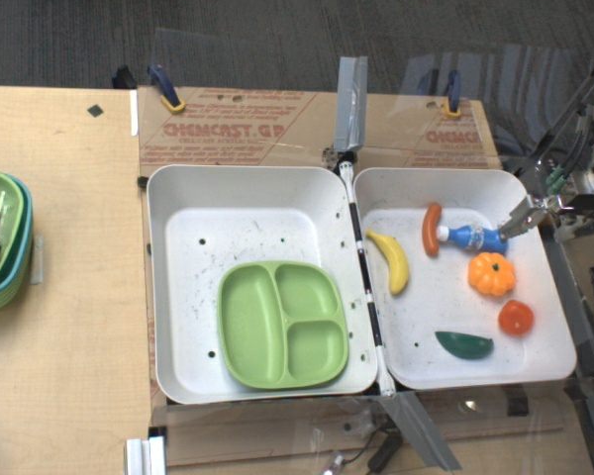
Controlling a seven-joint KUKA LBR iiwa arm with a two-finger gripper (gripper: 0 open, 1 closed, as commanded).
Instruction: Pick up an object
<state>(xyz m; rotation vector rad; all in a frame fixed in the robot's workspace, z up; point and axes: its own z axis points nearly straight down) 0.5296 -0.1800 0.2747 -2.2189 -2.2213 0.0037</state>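
Gripper (pixel 523 218), entering at the right bin's (pixel 455 372) right rim, its tip touching the blue bottle (pixel 472 236); how it is set cannot be told. Around the bottle lie a sausage (pixel 432 229) just to its left, a banana (pixel 391 259) farther left, a pumpkin (pixel 491 274) just below, then a tomato (pixel 515 318) and a green piece (pixel 464 343). Left bin (pixel 178 265): a green divided plate (pixel 282 324).
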